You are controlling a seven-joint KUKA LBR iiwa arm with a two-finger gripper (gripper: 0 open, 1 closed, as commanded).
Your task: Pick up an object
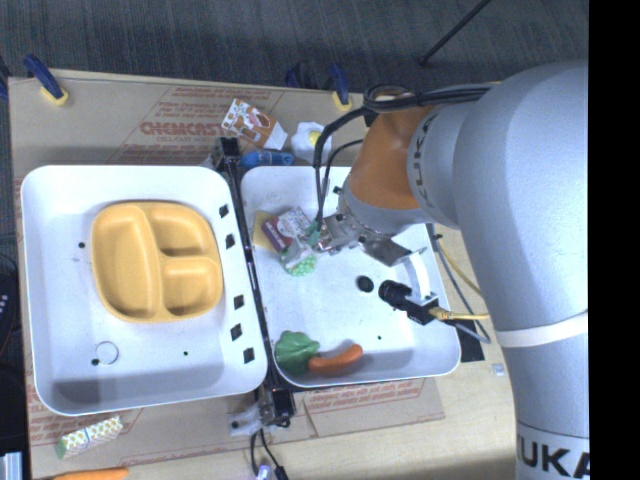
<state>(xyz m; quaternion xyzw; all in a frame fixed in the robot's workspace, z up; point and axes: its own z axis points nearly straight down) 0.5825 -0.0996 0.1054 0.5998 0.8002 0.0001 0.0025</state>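
Overhead, the grey arm reaches into the right bin, its hand low near the bin's far left corner, just beside a crumpled wrapper; whether it grips, I cannot tell. A yellow tray fills the left bin.

The arm shows "UKA" (its brand, cut off); red print on the cardboard is illegible
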